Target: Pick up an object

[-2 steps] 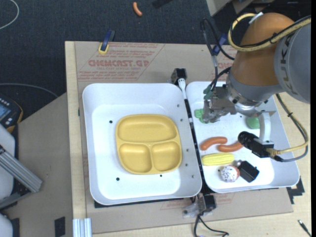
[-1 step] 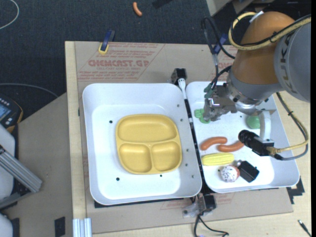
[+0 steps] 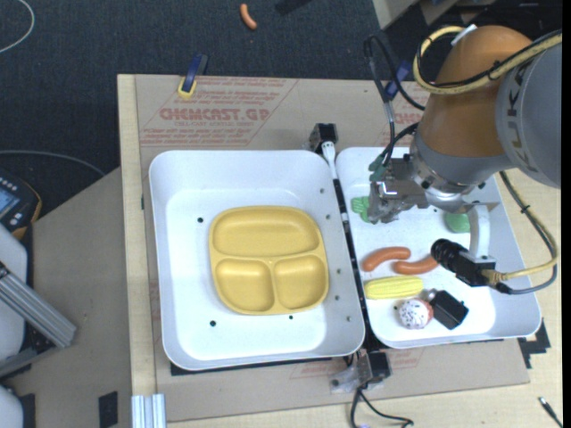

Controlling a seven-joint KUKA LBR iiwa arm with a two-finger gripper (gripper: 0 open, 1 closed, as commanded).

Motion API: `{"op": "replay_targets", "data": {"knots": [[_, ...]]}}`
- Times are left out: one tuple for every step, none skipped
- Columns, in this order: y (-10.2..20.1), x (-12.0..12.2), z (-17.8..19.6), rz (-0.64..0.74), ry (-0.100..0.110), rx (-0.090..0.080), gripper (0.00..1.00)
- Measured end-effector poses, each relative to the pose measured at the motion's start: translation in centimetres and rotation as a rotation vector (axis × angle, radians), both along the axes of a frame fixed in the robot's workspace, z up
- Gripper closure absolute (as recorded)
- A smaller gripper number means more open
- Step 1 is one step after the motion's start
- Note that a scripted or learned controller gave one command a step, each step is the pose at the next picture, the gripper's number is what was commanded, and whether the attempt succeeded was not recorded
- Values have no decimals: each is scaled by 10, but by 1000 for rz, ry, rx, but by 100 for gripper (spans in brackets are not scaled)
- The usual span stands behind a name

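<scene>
Can't tell how the fingers are set: the gripper [image 3: 385, 205] hangs low in the right bin [image 3: 508, 319], right by a green piece [image 3: 359, 207]. Nearer the front lie a sausage [image 3: 384, 258], corn [image 3: 393, 287] and a speckled ball [image 3: 411, 313]. A yellow tray [image 3: 267, 259] sits in the left bin [image 3: 178, 239]

Dark carpet floor [image 3: 107, 25], cardboard-topped bench [image 3: 223, 110]

Around the yellow tray [image 3: 266, 259] the left bin's floor lies open. Right of that tray, sausages [image 3: 399, 259], corn [image 3: 393, 287] and the arm [image 3: 473, 105] crowd the right bin [image 3: 513, 324].
</scene>
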State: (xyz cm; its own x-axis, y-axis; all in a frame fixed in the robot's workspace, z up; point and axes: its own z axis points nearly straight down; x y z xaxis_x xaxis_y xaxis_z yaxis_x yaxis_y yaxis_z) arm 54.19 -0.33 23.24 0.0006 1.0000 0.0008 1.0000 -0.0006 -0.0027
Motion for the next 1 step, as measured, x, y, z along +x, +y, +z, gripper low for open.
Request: {"op": "replay_targets", "data": {"knots": [[0, 8, -18, 0, 2, -1, 100]]}}
